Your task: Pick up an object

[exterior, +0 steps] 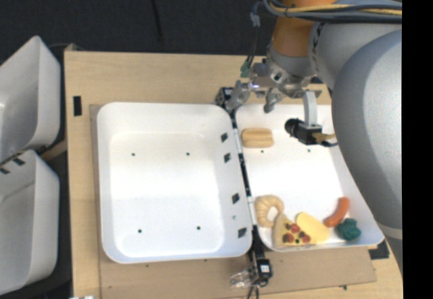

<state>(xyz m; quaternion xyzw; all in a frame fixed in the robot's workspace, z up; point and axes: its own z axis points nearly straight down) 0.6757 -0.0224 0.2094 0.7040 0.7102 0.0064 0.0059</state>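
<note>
Basically nothing's getting picked up yet.
Gripper (274, 91) is hovering over the right bin's (298, 169) far end, honestly can't tell how its jaws are sitting; tan block (257, 138) is lying just below, while croissant (268, 209), pizza slice (292, 231), cheese (313, 226), sausage (337, 211) are sitting at the near end.

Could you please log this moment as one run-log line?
gripper: above right bin's far edge | holding: nothing seen | nearest: bread roll | near corner: croissant, pizza slice, sausage
</note>
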